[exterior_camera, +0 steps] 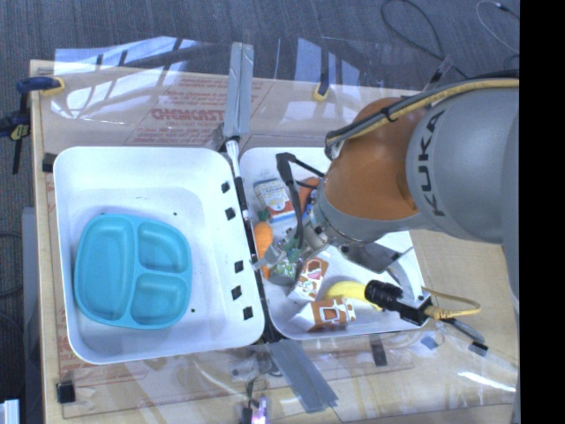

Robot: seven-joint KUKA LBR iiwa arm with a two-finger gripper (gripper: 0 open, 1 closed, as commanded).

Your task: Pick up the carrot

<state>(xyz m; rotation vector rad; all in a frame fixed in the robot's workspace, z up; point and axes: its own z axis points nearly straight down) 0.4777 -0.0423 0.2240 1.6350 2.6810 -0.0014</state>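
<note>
On the bench, the right bin [281,321] holds clutter; the arm [424,170] bends down over it, gripper [296,246] just right of the carrot [262,237], grip state unclear.

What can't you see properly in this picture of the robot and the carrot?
- Orange carrot, camera view: partly covered by the arm, so its full length is unclear.
- Gripper: lies under the grey arm's orange band, so any grip is unclear.
- Small printed cartons: labels too small to read.
- Yellow banana-shaped toy: one end hidden by a black part.

The grey arm [459,166] bears "KUKA"; red lettering on the bench cardboard [185,113] is unreadable.
</note>
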